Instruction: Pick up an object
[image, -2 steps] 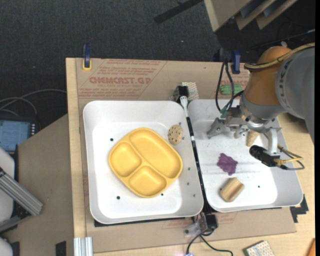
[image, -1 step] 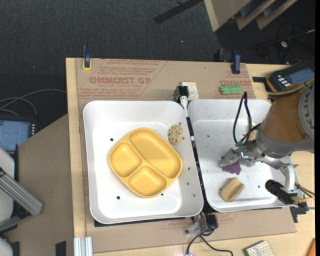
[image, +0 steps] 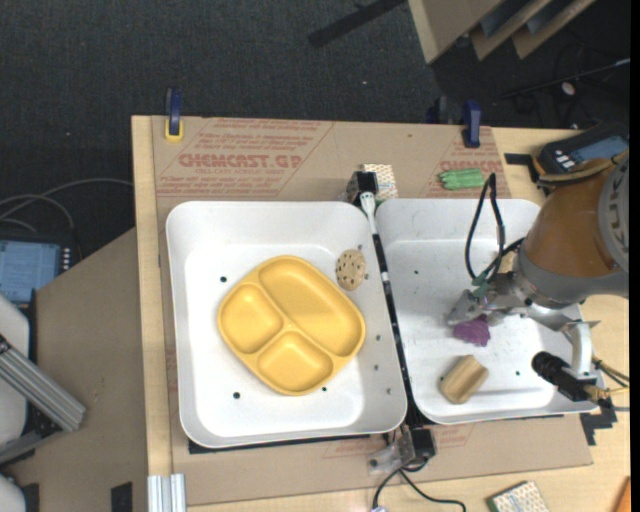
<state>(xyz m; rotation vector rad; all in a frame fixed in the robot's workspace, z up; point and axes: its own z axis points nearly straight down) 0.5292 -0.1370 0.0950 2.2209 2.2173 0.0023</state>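
A small purple object (image: 472, 330) lies in the right bin (image: 430, 240), near its middle. My gripper (image: 479, 305) hangs directly over it at the end of the grey and orange arm, its tip touching or nearly touching the purple object. A tan block (image: 463, 379) rests toward the front of the same bin, a short way below the gripper. In the left bin (image: 200, 240) sits a yellow three-compartment plate (image: 289, 324), with a round speckled cookie-like piece (image: 350, 267) just off its upper right rim.
A black cable (image: 484, 235) loops up from the wrist over the right bin. A green item (image: 461, 180) lies on the cardboard behind the right bin. Blue clamps (image: 175, 112) hold the board's back edge. A black fixture (image: 362, 186) stands between the bins.
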